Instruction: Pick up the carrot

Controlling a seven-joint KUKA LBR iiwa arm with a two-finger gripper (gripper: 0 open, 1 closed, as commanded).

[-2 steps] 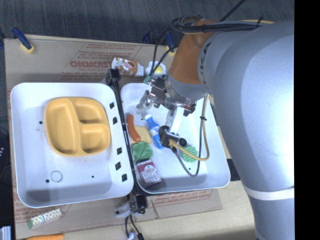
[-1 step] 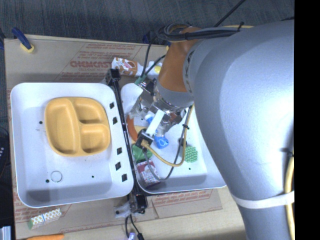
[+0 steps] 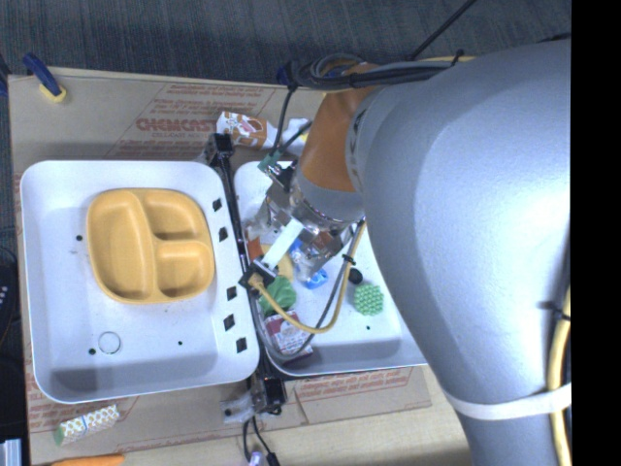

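A small orange piece that looks like the carrot (image 3: 255, 249) shows near the left wall of the right bin (image 3: 388, 343), mostly hidden by the robot's hardware. My gripper (image 3: 307, 252) reaches down into the right bin just to the right of that orange piece, above a cluster of items. The grey arm and its orange band cover most of the bin.
A yellow divided plate (image 3: 150, 243) lies in the left bin (image 3: 58, 357). In the right bin I see a green spiky ball (image 3: 368, 300), a green item (image 3: 280, 292), a blue item (image 3: 315, 279) and a dark packet (image 3: 284, 335). A small box (image 3: 242, 125) sits behind the bins.
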